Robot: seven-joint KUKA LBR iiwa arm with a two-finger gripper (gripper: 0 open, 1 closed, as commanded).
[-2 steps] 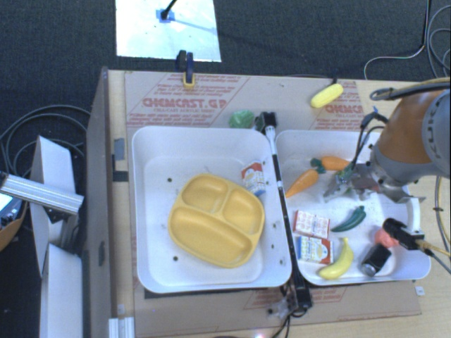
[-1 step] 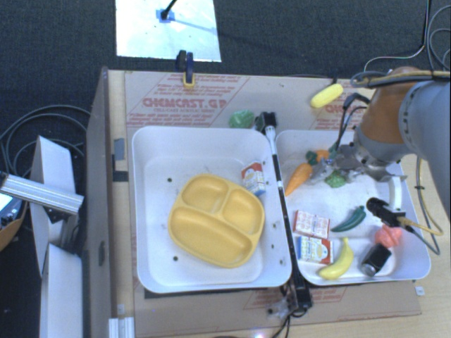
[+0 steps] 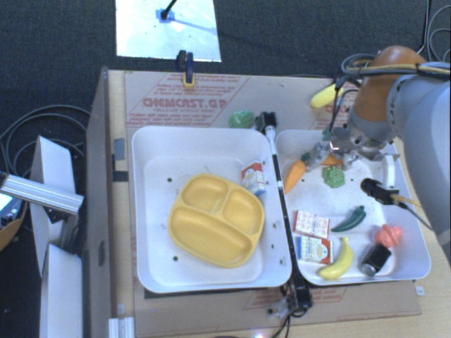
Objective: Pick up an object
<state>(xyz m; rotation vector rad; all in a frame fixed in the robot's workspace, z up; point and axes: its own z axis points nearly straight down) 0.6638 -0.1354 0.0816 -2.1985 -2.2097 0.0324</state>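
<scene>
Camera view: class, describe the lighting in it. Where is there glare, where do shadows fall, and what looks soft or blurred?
Camera view: bright, even light; the pale sheet at the top is washed out; soft shadows lie under the yellow tray and banana; the gripper region looks soft, small toys lack fine detail.

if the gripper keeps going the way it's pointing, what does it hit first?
Probably the orange toy carrot: the gripper points down and left over the right white bin, with the carrot just ahead. Depth is unclear from this single slanted view.

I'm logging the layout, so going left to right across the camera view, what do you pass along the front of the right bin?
Two small cartons, then the banana, then the dark can, with the pink toy just above it.
</scene>
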